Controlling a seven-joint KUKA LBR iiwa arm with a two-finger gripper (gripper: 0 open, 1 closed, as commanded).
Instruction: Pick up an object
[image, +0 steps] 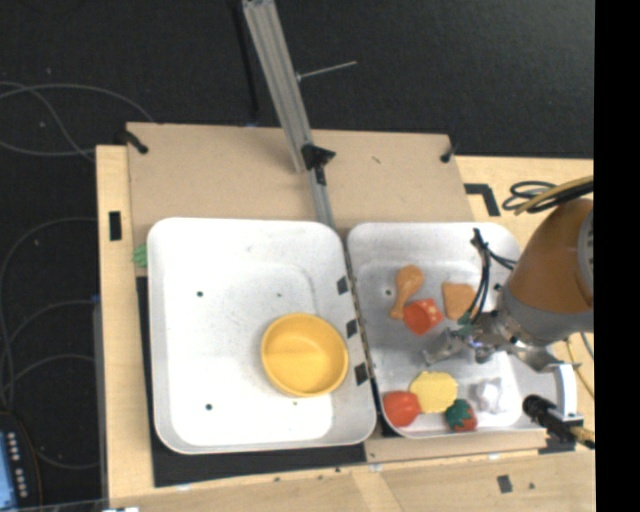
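Observation:
The right bin holds several small items. An orange drumstick shape lies beside a red piece and an orange wedge. Along the front edge sit a yellow lump, a red tomato-like ball, a green piece and a pale clear item. My gripper hangs low over the middle of this bin, just right of the red piece and above the yellow lump. Nothing is visibly held in it.
A yellow bowl stands in the left bin, near its right wall. A slanted metal pole rises behind the bins. The arm's orange band overhangs the right bin's right side, with cables behind it.

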